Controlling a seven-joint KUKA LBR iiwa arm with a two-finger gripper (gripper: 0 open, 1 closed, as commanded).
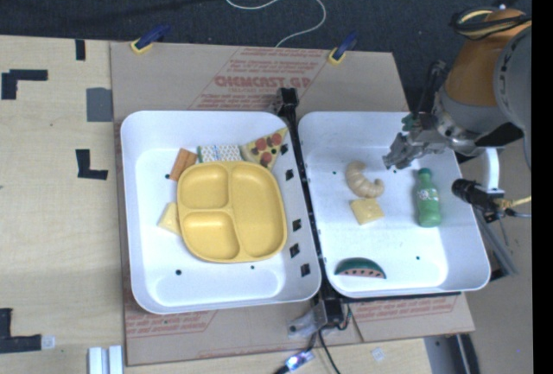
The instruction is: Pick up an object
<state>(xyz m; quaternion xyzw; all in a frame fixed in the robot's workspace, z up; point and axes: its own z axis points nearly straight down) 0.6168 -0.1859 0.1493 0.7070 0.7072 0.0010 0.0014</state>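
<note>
You see the gripper (pixel 404 151) hanging over the right bin (pixel 458 264), near its upper right part. Below it lie a green bottle (pixel 426 198), a croissant (pixel 364 180), a yellow cheese wedge (pixel 367 211) and a watermelon slice (pixel 361 269). In the left bin (pixel 147 277) a yellow divided plate (pixel 232 211) covers smaller toy foods.

Arm reaching in from the right, hand lowered at the upper right of the view.

The grey KUKA arm (pixel 510 87) enters at the right edge, its orange band showing at the top right above the wrist. From there the wrist angles down and to the left, ending in the dark two-finger hand (pixel 399 155), which points down and leftward. Nothing shows between its tips.
</note>
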